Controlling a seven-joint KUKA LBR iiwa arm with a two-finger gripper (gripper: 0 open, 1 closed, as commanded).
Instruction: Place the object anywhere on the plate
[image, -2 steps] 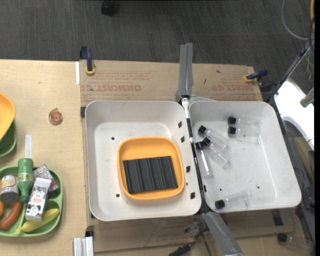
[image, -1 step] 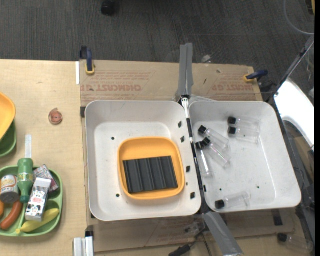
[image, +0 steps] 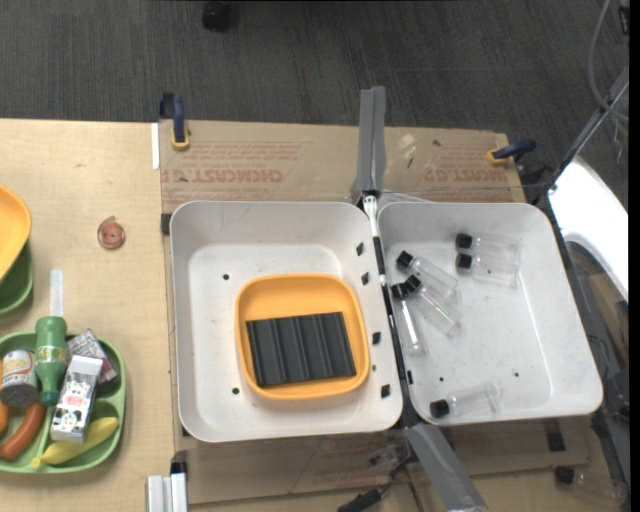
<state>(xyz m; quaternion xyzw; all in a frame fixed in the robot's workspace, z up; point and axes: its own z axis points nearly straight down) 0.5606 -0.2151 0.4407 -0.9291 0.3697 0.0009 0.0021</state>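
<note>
— Where is the object found?

— A dark ribbed slab (image: 301, 348) is seen lying flat on the orange plate (image: 300, 287), which sits in the middle of the left bin (image: 200, 300). If the slab is what is meant, the task is judged as good as done.

— And if it is not?

— Then one of the clear black-capped vials (image: 432, 290) scattered in the right bin (image: 540, 330) would be meant. Several are bunched close to the wall shared by the two bins; another vial (image: 487, 258) lies farther back, and a single vial (image: 465, 403) is set apart near the front edge.

— What could be spoiled from here?

— A vial is judged smooth and round, so it could be squeezed out of a grasp or rolled aside by a glancing touch. Within the bunch, neighbours could be knocked, or two caught at once. The shared wall could be struck where the vials lie just beside it.

— And at the plate?

— Most of its floor is taken by the slab, so a vial could be dropped on the ribs and sent rolling over the low rim.
</note>
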